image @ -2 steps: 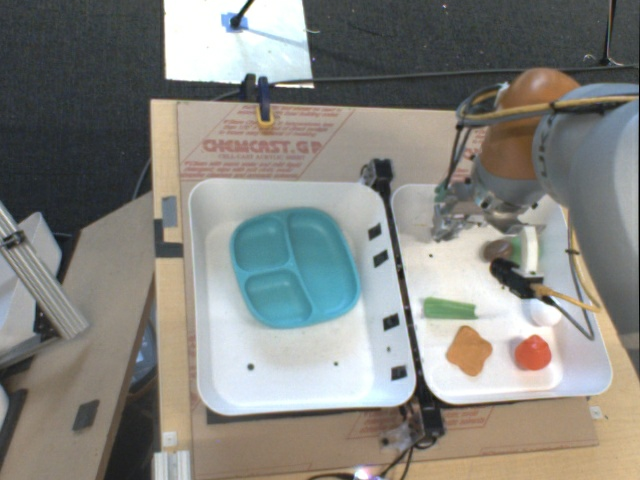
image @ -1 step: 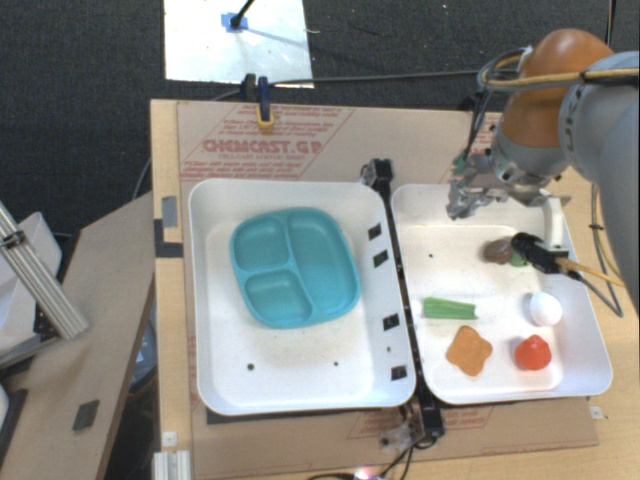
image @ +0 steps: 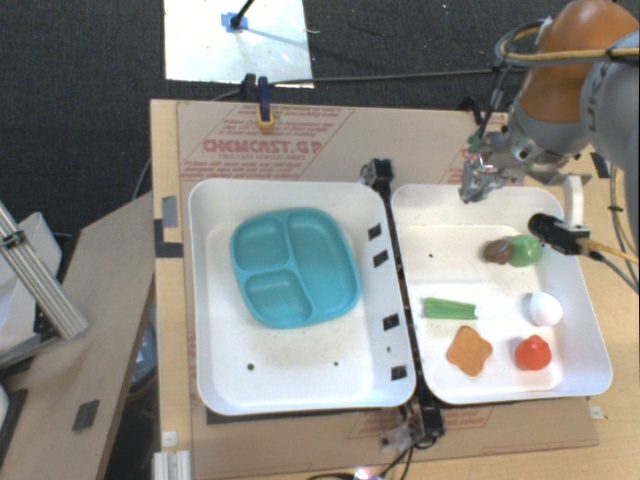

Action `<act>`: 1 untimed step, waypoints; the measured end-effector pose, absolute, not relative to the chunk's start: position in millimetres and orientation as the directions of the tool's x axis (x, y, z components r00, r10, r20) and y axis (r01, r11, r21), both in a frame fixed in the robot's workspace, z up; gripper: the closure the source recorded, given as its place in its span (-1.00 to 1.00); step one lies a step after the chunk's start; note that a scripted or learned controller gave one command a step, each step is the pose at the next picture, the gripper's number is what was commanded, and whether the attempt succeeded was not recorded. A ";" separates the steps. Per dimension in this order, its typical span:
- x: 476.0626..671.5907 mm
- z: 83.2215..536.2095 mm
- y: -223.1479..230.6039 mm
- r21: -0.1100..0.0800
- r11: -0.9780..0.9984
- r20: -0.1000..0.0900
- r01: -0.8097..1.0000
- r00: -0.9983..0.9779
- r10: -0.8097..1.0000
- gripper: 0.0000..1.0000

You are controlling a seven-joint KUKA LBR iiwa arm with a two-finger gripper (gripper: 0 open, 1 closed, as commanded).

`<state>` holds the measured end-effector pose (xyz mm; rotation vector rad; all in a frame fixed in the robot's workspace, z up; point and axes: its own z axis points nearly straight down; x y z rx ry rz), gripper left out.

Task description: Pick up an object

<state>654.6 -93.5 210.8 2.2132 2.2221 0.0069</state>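
While the grey arm with the orange band (image: 575,43) reaches in from the right, its two-finger gripper (image: 478,183) hangs over the back edge of the right-hand shallow white bin (image: 585,298), near the divider between the bins. Can't honestly tell how the gripper is set from this angle, and nothing shows up in its grasp.

All the loose stuff sits in that right bin: a brownish lump (image: 497,251) touching a small green ball (image: 524,250), a flat green strip (image: 449,309), a white egg-shaped thing (image: 544,308), an orange star-ish flat piece (image: 468,350) and a red rounded piece (image: 533,353).

Over in the left shallow white bin (image: 215,368) there's a teal plastic plate with three compartments (image: 295,266), lying flat.
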 end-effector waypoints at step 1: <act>632.1 224.2 -45.1 0.001 0.008 0.002 1.000 -0.008 1.000 1.00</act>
